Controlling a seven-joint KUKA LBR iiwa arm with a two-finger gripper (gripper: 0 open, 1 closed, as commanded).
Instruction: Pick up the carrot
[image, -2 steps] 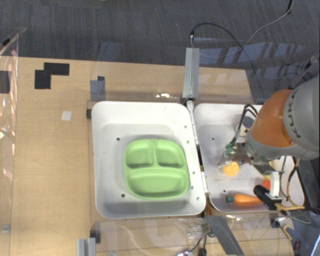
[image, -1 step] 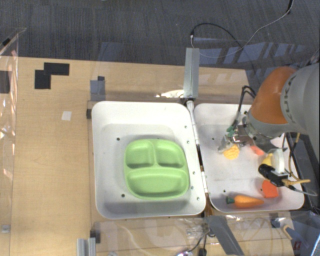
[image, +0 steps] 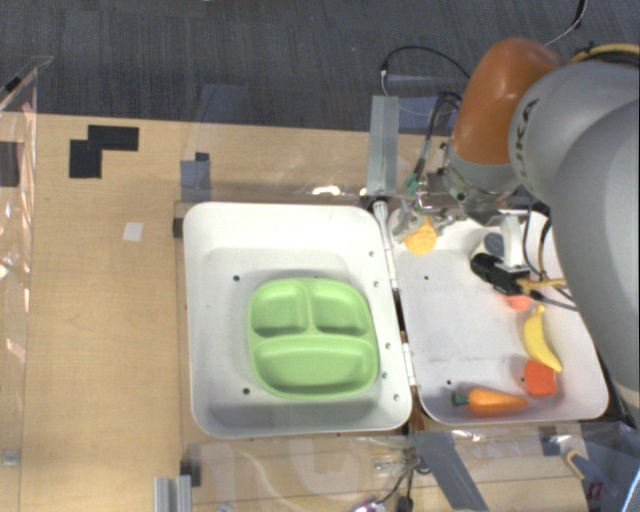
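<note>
Carrot (image: 494, 401) lies untouched at the lower edge of the right bin (image: 450, 330); the end effector (image: 428, 205) hovers at the upper part, its state I cannot tell, so grasping remains.

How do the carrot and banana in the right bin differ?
Colour: the carrot is orange with a green stem end; the banana is yellow. Pose: the carrot lies roughly crosswise along the bin's near edge; the banana runs front to back, curved. Place: the carrot sits nearer the divider, the banana nearer the arm. Both lie in the right bin, untouched.
</note>
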